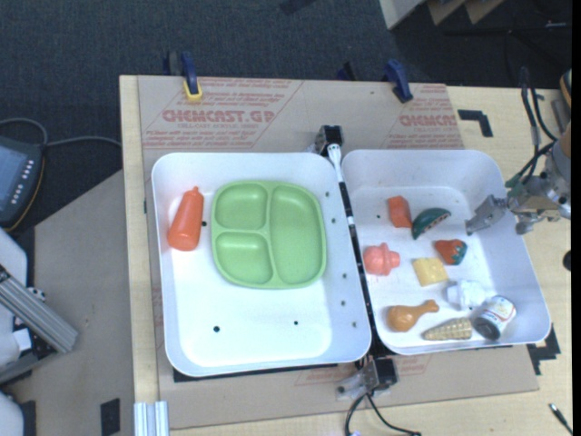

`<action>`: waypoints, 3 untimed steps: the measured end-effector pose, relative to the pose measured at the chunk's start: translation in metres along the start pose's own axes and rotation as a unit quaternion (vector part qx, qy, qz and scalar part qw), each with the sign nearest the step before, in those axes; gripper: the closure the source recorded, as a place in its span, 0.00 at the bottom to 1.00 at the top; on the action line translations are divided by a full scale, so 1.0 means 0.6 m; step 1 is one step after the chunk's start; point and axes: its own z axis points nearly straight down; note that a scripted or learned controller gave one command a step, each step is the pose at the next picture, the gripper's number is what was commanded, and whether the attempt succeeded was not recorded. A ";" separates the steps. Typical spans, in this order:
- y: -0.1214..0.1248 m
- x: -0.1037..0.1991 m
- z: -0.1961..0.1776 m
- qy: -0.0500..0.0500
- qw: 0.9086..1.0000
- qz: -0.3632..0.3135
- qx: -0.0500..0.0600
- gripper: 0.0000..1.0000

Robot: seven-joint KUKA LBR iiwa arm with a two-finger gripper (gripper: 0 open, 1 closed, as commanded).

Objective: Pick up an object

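Note:
The right bin (508, 175) holds several toy foods: an orange block (398, 211), a green watermelon slice (430, 220), a red strawberry (450, 251), a pink piece (381, 259), a yellow cheese wedge (429, 271), a drumstick (413, 315), a corn cob (449, 331), a small white item (465, 292) and a can (497, 314). My gripper (502, 221) hangs over the bin's right side, just right of the strawberry and watermelon slice. It is open, with nothing between its fingers.
The left bin (263, 343) carries a green divided plate (270, 233) and an orange bottle (186, 219) lying near its left wall. A black divider (343, 209) runs between the bins. Cables (536, 116) hang at the right edge.

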 end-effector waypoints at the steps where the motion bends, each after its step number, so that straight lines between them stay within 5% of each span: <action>1: 0.006 0.001 -0.014 -0.002 1.000 -0.002 -0.007 0.00; 3: 0.018 -0.003 0.130 0.000 1.000 -0.002 -0.005 0.00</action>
